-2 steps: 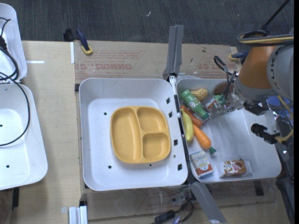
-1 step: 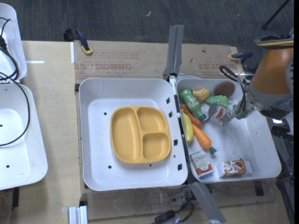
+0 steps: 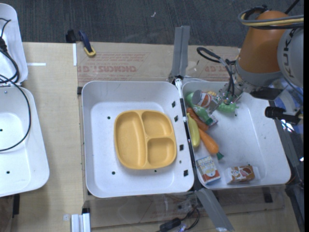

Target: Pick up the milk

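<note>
Milk carton [image 3: 208, 169] lying at lower left of right bin [image 3: 270, 144], end effector [image 3: 229, 98] low over green items at upper centre-right, grip state indiscernible, yellow divided plate [image 3: 145, 139] in left bin [image 3: 96, 129].

A yellow divided plate [image 3: 145, 139] sits in the middle of the left bin [image 3: 96, 178]. Over in the right bin [image 3: 270, 158], a banana [image 3: 193, 131] and a carrot [image 3: 208, 140] lie side by side along the left wall, with a green bottle [image 3: 202, 112] above them. A small brown packet [image 3: 241, 174] rests near the front edge.
</note>
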